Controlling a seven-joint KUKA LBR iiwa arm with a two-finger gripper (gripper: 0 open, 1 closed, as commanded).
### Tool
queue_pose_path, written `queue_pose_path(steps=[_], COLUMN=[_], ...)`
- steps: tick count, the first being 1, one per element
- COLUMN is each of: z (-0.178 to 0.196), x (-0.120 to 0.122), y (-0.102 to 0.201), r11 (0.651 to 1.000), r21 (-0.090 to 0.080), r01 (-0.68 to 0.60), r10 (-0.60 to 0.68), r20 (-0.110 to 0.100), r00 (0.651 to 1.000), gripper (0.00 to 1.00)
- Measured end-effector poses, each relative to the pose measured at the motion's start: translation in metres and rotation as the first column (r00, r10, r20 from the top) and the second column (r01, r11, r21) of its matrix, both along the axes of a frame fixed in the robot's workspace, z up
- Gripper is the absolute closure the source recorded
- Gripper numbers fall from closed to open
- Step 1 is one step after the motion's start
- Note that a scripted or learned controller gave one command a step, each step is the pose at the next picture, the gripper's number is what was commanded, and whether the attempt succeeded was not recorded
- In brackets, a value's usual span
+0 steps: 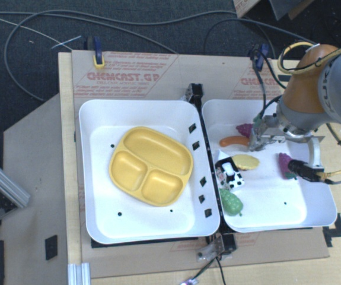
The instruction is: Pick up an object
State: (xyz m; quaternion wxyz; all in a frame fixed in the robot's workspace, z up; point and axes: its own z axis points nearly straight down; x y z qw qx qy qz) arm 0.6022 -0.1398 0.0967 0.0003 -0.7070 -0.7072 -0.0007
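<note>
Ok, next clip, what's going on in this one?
A grey arm with an orange band reaches in from the right, its gripper low over the right bin, near an orange piece and a pale yellow piece. Nothing is visibly held. Also in that bin: a black-and-white toy, a green item and purple items. The left bin holds a yellow divided plate.

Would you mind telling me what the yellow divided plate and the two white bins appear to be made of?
The yellow divided plate looks like moulded plastic, matte to slightly satin: uniform colour, soft rounded compartment edges, faint sheen. The left bin and right bin look like thin formed white plastic with smooth rounded rims, though coated metal cannot be ruled out.
</note>
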Motion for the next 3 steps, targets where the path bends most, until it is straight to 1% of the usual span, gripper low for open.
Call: queue_pose_path(steps=[2,3], z=[0.13,0.157], x=[0.009,0.01], y=[-0.002,-0.002], r11=[1.0,1.0], r21=[-0.003,-0.002], r01=[-0.001,-0.001], r10=[0.001,0.001], r20=[0.009,0.004], r00=[1.0,1.0], gripper=[1.0,1.0])
